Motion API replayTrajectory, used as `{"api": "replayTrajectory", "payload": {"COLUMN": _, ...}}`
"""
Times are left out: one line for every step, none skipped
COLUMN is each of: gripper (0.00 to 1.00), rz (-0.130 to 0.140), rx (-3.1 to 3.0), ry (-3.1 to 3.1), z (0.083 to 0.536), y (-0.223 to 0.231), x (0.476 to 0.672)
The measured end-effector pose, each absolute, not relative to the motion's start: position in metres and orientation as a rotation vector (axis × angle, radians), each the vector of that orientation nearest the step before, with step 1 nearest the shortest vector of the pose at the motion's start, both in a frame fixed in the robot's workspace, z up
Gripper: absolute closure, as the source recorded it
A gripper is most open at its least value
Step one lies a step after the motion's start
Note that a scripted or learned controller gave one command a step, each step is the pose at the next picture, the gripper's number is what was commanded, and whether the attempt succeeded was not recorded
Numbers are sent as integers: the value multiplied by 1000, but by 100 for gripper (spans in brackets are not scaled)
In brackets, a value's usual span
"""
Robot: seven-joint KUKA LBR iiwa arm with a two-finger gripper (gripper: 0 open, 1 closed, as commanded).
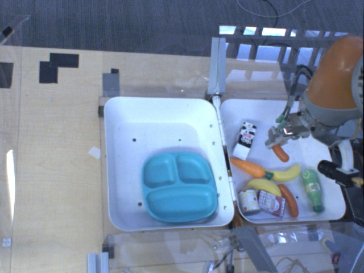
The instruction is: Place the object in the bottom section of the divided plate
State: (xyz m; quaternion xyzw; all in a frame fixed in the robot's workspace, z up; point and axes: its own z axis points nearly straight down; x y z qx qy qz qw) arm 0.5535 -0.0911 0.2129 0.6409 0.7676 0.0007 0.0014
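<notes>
Sausage (280, 152), small and orange-red, lies slantwise in the right bin (341, 212), directly under my jaws (282, 135). Its upper end sits between my fingertips; whether they are pressed shut on it I cannot tell from this angle. My wrist comes in from the right, orange band (335, 73) above, grey housing below.

Around the sausage, same bin: a black-and-white milk carton (245, 138) to its left, near the bin's dividing wall. Below it a carrot (248, 166) lies at a slant, its tip toward the left wall. A yellow banana (287, 174) rests just beside the carrot's thick end, a second yellow piece (263, 186) below that. A longer red sausage (289, 200) lies near the front edge, touching a purple-pink packet (272, 203); a small tin (248, 201) stands beside the packet. A green bottle (311, 190) lies at the far right of the bin.

Left bin (122, 152): blue divided plate (179, 185), well apart from the sausage. Two small sections at its far side, one wide section at the near side, nothing in any of them.

Both bins rest on a pale wooden worktop (51, 152).
</notes>
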Motion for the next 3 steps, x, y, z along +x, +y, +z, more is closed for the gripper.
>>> {"api": "replayTrajectory", "payload": {"gripper": 0, "rz": 2, "rx": 2012, "ry": 2410, "z": 213, "y": -91, "x": 553}}
{"api": "replayTrajectory", "payload": {"gripper": 0, "rz": 23, "rx": 2349, "ry": 2072, "z": 110, "y": -101, "x": 530}}
{"api": "replayTrajectory", "payload": {"gripper": 0, "rz": 1, "rx": 2381, "ry": 2049, "z": 131, "y": -86, "x": 542}}
